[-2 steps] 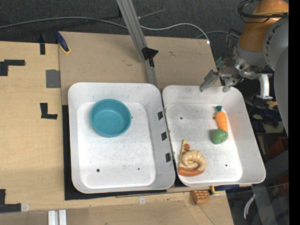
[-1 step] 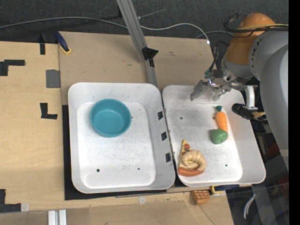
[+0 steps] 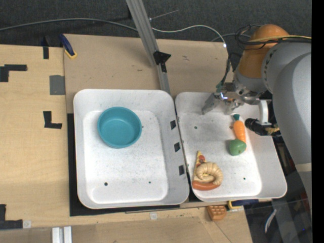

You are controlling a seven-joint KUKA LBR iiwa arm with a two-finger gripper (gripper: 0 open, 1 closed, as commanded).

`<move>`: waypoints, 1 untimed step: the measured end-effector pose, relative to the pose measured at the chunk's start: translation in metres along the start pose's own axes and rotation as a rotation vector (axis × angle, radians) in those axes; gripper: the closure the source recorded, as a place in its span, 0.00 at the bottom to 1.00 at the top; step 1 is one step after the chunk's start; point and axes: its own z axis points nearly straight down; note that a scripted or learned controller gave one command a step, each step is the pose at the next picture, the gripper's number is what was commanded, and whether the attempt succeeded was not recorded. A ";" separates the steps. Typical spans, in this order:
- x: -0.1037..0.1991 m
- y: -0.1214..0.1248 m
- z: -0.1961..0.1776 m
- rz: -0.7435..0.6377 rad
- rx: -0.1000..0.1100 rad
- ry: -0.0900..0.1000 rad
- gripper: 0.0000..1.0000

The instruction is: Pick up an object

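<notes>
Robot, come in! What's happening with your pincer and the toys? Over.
Pincer above right white bin, far edge, holding nothing. Orange toy carrot with green top beside it, untouched. Toy hot dog near front. Blue plastic bowl in left bin.

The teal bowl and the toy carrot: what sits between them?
In the camera view, between the teal bowl and toy carrot lie bare bin floors and the bins' meeting rims.

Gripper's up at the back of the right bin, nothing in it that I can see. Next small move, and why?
Probably shift the gripper toward the camera and slightly right, over the carrot. It sits at the right bin's far edge with nothing visible between its jaws, and the carrot is the nearest object, lying apart from the shrimp toy with clear floor around it.
</notes>
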 end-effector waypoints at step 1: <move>0.001 0.000 -0.010 -0.002 0.000 0.001 1.00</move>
